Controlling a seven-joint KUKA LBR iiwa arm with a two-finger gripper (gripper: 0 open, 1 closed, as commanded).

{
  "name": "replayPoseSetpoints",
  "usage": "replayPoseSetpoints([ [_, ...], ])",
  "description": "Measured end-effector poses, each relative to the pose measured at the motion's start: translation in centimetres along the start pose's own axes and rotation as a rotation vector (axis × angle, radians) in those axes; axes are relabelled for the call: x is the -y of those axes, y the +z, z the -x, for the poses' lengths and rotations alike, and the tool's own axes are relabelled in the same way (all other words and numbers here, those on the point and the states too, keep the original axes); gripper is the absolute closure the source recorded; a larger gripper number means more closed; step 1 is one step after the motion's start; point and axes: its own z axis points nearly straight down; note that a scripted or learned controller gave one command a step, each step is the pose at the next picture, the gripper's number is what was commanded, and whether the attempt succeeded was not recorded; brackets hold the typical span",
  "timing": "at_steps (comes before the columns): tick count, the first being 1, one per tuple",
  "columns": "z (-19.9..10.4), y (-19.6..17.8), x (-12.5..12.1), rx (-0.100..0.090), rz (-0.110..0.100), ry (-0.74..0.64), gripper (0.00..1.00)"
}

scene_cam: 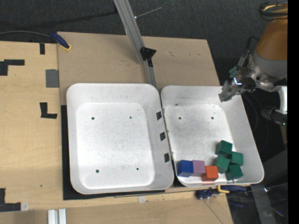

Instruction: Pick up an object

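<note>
Blocks cluster at the near end of the right bin (247, 125), the closest things to the camera. Count: one blue block (185, 167), one lilac block (198, 166), one orange block (211, 172), and four green blocks (224, 148) — seven total. All are small matte cubes with squared edges.

Blue, lilac and orange sit in a row along the near wall, touching or just about touching side to side. Orange sits slightly nearer the rim than lilac. Greens are bunched just right of the orange one: one at the far end of the bunch, one touching orange, two more on the right toward the bin's right wall. Some look tilted or leaning on each other; whether any is stacked can't be told.

Gripper (227, 93) sits over the right bin's far right corner, at the rim, on the grey arm with the orange band (273, 41) above the wrist. All blocks lie well apart from it, toward the camera; greens are the closest to it, blue the farthest. Nothing seen between the jaws. Jaw state: cannot tell, the tip is dark and blurred.

Left bin (112, 90) sits beside the right one, rims touching, well left of the gripper. Both bins: white, shallow, speckled floors.
</note>
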Motion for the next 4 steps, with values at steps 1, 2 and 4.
replayPoseSetpoints([
  [1, -5.8, 0.4, 1.4, -0.003, -0.006, -0.004, 1.00],
  [2, -10.9, 0.0, 2.0, -0.003, -0.006, -0.004, 1.00],
  [4, -21.5, 2.0, 3.1, -0.002, -0.009, -0.004, 1.00],
])
